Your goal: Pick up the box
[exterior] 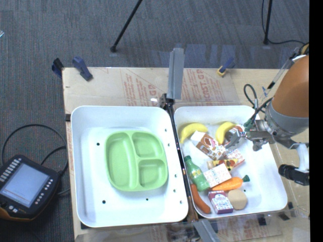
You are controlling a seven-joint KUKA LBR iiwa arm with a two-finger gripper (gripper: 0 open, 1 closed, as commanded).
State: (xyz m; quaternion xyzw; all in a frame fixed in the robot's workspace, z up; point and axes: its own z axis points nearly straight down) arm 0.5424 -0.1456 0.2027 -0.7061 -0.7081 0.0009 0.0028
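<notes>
**Arm reaches into the crowded right bin**

From where I stand, the gripper (237,135) hangs low over the back of the right bin (262,185), tucked among the toy groceries near the two bananas (192,130). Whether it is spread or closed I cannot tell; its tip blends into the clutter.

Several small cartons lie there, so "the box" is ambiguous. The likeliest target, I judge, is the printed box (208,144) just beside the gripper, with another carton (233,159) touching it. A white box (217,175) rests by the green bottle (194,173), and a purple one (220,202) sits at the front beside a carrot (228,184).

The left bin (83,135) holds a green divided plate (136,160), presumably kept apart as the drop-off side.

The arm's upper part is cut off at the frame's edge.
</notes>
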